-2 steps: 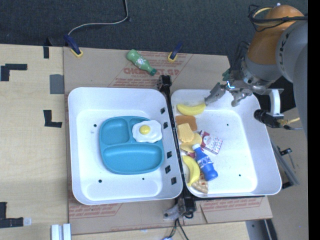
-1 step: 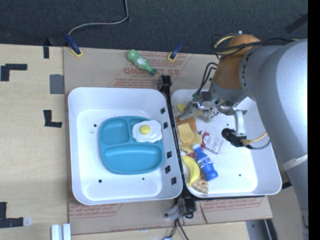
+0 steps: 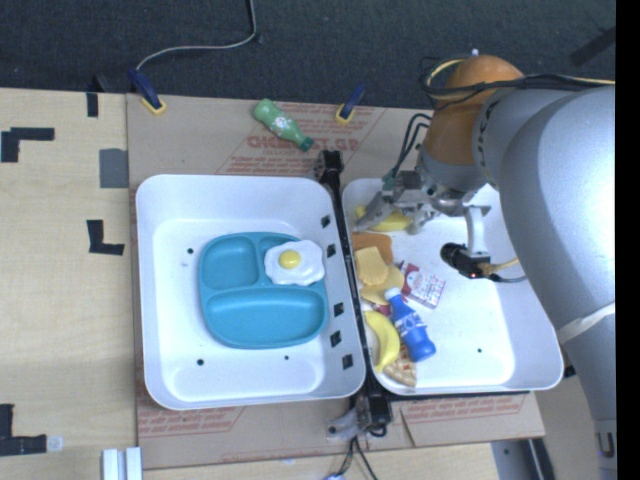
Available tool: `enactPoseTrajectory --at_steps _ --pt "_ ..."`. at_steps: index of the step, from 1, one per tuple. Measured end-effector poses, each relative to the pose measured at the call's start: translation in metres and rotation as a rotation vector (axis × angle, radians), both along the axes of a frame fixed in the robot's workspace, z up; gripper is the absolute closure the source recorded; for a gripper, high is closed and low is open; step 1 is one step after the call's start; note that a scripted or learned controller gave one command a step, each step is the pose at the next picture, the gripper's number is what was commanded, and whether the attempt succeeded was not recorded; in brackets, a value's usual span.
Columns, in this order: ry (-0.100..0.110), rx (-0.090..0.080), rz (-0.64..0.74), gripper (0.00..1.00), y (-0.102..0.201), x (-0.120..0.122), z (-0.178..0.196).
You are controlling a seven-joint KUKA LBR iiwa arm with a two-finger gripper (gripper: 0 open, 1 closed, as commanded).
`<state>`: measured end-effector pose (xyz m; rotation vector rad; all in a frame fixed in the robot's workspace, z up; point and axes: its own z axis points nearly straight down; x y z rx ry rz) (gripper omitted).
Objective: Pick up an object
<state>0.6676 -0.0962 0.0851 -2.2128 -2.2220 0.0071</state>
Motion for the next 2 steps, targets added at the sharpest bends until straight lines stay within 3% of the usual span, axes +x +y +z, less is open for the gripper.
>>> enactPoseTrajectory --at_steps 1,2 --pt "-0.009 -0.002 -0.003 0.0 0.0005 -0.007 0.0004" --pt "-0.001 -0.001 -0.001 0.0 -0.0003 0.0 0.0001"
